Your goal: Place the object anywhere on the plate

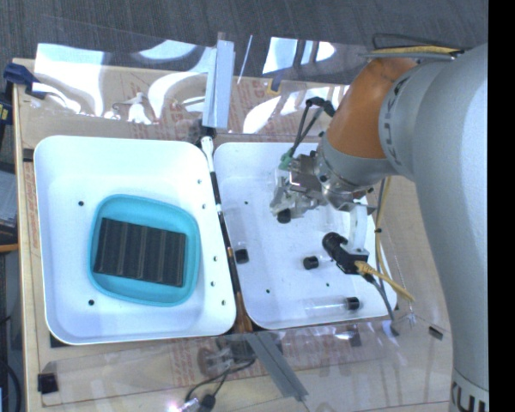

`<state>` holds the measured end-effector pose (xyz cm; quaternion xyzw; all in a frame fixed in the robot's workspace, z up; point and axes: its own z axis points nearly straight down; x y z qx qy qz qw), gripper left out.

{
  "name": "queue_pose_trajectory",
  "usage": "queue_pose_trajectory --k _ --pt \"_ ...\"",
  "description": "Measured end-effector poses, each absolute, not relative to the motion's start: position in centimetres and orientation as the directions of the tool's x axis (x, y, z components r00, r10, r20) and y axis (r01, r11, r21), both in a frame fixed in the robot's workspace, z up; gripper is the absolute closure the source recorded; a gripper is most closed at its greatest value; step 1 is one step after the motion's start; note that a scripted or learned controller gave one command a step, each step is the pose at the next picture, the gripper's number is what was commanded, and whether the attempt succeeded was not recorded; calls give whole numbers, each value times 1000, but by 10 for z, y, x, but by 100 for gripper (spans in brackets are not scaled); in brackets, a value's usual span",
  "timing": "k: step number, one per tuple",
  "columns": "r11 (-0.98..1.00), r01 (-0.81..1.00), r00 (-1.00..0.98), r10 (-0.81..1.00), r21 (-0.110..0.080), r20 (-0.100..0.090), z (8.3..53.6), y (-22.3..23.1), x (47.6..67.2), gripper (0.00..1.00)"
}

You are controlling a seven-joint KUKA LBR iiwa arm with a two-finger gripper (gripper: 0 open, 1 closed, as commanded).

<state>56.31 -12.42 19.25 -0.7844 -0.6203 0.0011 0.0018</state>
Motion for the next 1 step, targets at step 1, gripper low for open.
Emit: queue_pose_trajectory --k 1 --pt "-183 983 183 983 -6 -2 191 -52 525 100"
